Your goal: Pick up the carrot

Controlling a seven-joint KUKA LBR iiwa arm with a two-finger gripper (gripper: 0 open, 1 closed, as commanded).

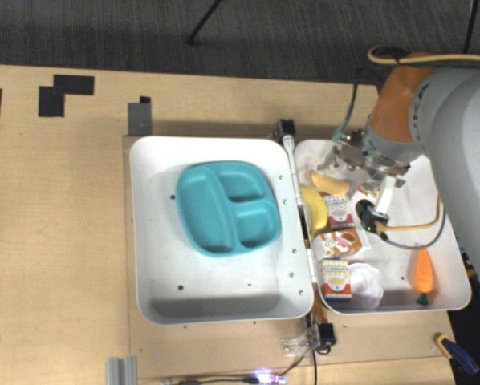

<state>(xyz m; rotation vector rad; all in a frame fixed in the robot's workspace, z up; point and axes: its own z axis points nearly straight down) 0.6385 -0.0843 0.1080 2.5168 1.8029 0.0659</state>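
Observation:
The orange carrot (424, 272) lies near the front right corner of the right bin (447, 299), its dark stem end pointing toward the front. My gripper (354, 167) is low over the back left part of that bin, just above a yellow food piece (330, 184). It is well away from the carrot, which lies to its front right. The grey wrist with the orange band (394, 96) sits above it.
In the right bin, a banana (313, 208) lies along the left wall, with snack packets (339, 244) and a clear plastic cup (369, 284) in front of it. A yellow cable (416, 229) loops near the carrot. The left bin (156, 295) holds a teal divided plate (227, 207).

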